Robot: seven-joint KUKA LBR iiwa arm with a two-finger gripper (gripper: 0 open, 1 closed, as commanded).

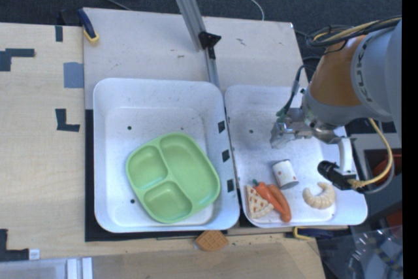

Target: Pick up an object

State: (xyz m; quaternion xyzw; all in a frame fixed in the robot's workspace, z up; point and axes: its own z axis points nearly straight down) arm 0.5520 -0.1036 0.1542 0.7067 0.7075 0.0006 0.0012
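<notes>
The wide pale tabletop (39, 140) fills the left and middle of the frame. Two shallow white plastic bins sit on it side by side. The left bin (108, 140) holds a light green plate with three sections (172, 176). The right bin (258, 114) holds the small things. The big grey arm with the orange band (346, 75) comes in from the right edge and bends down over the right bin.

Its tool (282, 135) hangs low near the middle of that bin. I cannot tell how the tool is set from here, and nothing shows in its grip.

The nearest thing to pick is a small white cylinder with a dark end (284, 173). It lies just below the tool in the frame, near but apart. Its long side runs mostly up and down the frame, tipped a little.

Lower still lie an orange toy carrot (275, 199), a toy pizza slice (257, 202) touching it on the left, and a pale curved shrimp-like toy (320, 196) to the lower right.
</notes>
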